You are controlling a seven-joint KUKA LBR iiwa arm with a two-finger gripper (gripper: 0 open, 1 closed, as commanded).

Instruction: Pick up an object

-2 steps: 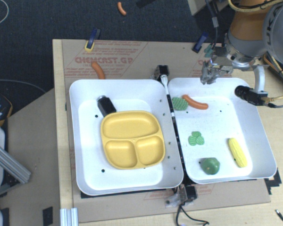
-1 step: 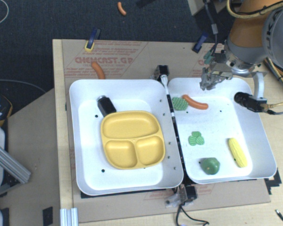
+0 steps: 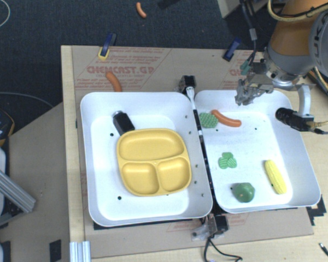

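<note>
- Nearest, in the right bin: a green pepper by the front wall, corn toward the right wall, a small green clump just behind – all lying loose, well apart.
- Further back in that bin: a sausage slantwise, touching or just beside a green leaf piece close to the dividing wall.
- Left bin: a yellow tray with three compartments, a black block at its back left corner.
- Farthest: the gripper hanging over the back edge of the right bin, nothing seen between the fingers; apart or together – cannot tell from this angle.
- Probably before the descent, with the sausage the closest target, just in front and to the left.
- Best done by closing across the sausage's narrow width, centred on its middle, descending straight.
- Worth keeping clear of the leaf piece and the wall, lest a finger land on either and nudge the sausage away.
</note>
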